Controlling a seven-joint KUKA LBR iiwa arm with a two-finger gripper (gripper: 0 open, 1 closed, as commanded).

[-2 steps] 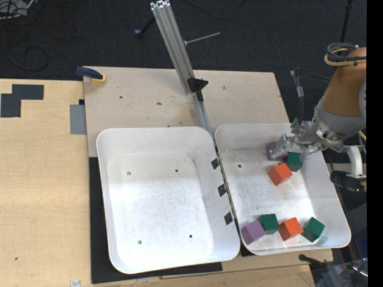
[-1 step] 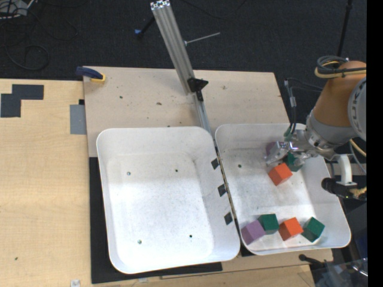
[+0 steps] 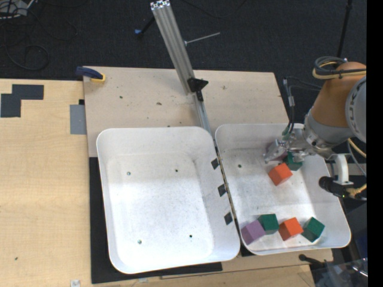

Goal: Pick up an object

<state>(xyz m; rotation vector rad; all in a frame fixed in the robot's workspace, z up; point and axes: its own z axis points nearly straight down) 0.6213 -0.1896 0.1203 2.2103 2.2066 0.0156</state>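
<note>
My gripper (image 3: 282,152) hangs over the back right part of the right bin (image 3: 239,137). An orange cube (image 3: 279,174) sits tilted just in front of it, touching or nearly touching its tip. A small dark green piece (image 3: 294,163) shows right beside the gripper, partly hidden by it. Along the bin's front edge lie a purple cube (image 3: 252,231), a green cube (image 3: 269,222), a second orange cube (image 3: 291,228) and another green cube (image 3: 313,228).
The left bin (image 3: 111,145) stands beside the right one, with black clips (image 3: 220,189) along their shared rim. A slanted aluminium post (image 3: 178,49) rises behind the bins. A blue clamp (image 3: 90,73) lies at the bench's back left corner.
</note>
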